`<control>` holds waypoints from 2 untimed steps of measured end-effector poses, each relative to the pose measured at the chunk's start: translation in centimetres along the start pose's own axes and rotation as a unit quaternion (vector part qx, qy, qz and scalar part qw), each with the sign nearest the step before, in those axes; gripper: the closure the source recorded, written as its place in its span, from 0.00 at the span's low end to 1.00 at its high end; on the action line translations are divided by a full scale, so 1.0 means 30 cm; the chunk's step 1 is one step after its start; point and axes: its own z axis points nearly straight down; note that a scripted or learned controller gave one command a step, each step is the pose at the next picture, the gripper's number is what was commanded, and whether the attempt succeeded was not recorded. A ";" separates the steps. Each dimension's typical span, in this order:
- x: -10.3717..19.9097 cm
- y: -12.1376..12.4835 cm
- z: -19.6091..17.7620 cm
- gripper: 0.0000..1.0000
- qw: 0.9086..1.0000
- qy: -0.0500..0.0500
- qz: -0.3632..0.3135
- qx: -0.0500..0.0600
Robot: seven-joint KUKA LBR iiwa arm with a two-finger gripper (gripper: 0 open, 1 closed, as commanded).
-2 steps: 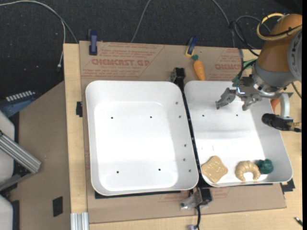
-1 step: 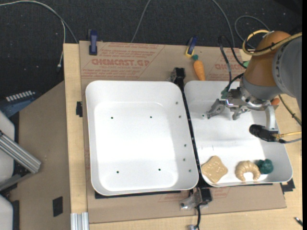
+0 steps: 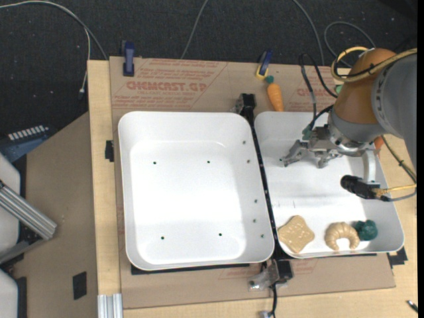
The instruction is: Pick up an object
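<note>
In the right bin [image 3: 318, 197], three objects lie along the near edge: a tan square cracker [image 3: 295, 234], a pale croissant [image 3: 342, 236] and a small dark green object [image 3: 366, 229] touching the croissant's right side. My gripper [image 3: 305, 158] hangs over the far half of this bin, well behind those objects. Its fingers [image 3: 289, 158] are spread open and nothing is between them. The grey arm with its orange band [image 3: 361, 91] reaches in from the right.
An orange carrot [image 3: 275, 97] lies on the cardboard just beyond the right bin's far rim. The left bin [image 3: 132, 177] sits beside it, separated by a black divider. A black connector with a yellow cable [image 3: 359, 185] hangs near the right bin's right side.
</note>
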 end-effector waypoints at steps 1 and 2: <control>0.000 0.002 -0.039 1.00 1.000 0.000 0.000 -0.001; 0.001 -0.004 -0.249 1.00 1.000 -0.001 0.000 -0.004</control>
